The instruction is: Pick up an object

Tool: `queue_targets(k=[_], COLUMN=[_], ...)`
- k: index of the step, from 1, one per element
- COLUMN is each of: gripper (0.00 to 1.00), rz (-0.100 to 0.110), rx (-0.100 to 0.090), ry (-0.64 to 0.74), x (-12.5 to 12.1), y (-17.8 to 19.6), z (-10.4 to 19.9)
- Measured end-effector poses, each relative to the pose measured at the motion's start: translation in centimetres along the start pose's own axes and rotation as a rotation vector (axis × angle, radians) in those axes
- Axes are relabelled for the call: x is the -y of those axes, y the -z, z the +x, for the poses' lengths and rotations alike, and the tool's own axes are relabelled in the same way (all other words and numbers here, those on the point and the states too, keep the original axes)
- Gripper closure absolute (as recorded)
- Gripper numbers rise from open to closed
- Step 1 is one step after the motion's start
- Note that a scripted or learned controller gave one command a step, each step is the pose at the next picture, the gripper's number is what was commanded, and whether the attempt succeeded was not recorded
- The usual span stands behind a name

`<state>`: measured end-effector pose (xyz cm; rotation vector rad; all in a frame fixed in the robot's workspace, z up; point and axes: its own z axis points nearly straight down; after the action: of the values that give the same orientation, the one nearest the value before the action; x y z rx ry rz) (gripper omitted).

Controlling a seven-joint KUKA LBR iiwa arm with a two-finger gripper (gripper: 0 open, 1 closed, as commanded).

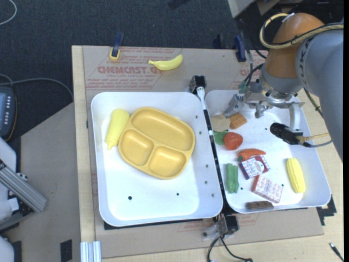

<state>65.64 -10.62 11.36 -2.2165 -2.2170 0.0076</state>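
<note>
My gripper (246,106) hangs over the back left part of the right bin (316,192), below the grey wrist and orange band. Just under and in front of it lie an orange cracker (238,120) and a beige piece (219,123). Further forward are a red tomato with a green leaf (233,141), a red pepper (251,153), a purple-and-white packet (252,167), a green cucumber (232,178), a red-and-white packet (267,188), a yellow corn cob (295,174) and a brown bar (259,205). Nothing shows between the gripper's tips.
The left bin (158,201) holds a yellow divided tray (157,142) and a yellow bottle (115,127) at its left. A banana (168,63) lies on the cardboard behind the bins. Clamps stand at the board's back edge.
</note>
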Motion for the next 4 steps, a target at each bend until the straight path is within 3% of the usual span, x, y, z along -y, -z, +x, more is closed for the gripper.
queue_targets(k=[1,2,4], gripper=[0.0,1.0,1.0], rz=[-0.012,-0.013,-0.017], rx=[0.0,0.002,0.003], ry=[-0.001,0.0,0.001], x=[-0.2,-0.2,0.8], y=[-2.7,-1.6,10.5], z=[0.0,0.0,0.4])
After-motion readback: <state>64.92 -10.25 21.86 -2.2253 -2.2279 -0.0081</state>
